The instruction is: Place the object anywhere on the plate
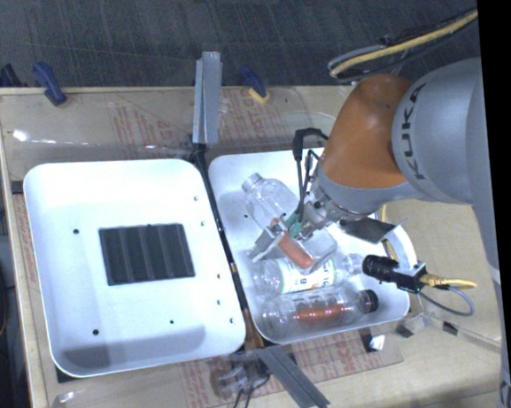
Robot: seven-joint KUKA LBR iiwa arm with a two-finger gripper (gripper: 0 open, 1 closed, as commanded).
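The two-finger gripper [281,238] is reaching into the right white bin [238,245] among clear plastic bottles [306,279] — whether it is pinching anything I cannot tell — while the dark ribbed rectangular plate [147,252] is lying in the left bin, so round bottles risk rolling away.

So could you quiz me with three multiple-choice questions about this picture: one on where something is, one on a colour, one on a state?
1. Where do the clear bottles lie?
A. left bin
B. right bin
C. on the floor

2. What colour is the band on the arm?
A. orange
B. green
C. blue

3. How does the capped bottle at the near edge rest?
A. upright
B. on its side
C. hanging in the air

Answers:
1 B, they are piled in the right bin, under the pincer.
2 A, it shows orange against the grey arm.
3 B, it lies flat along the bin's wall.
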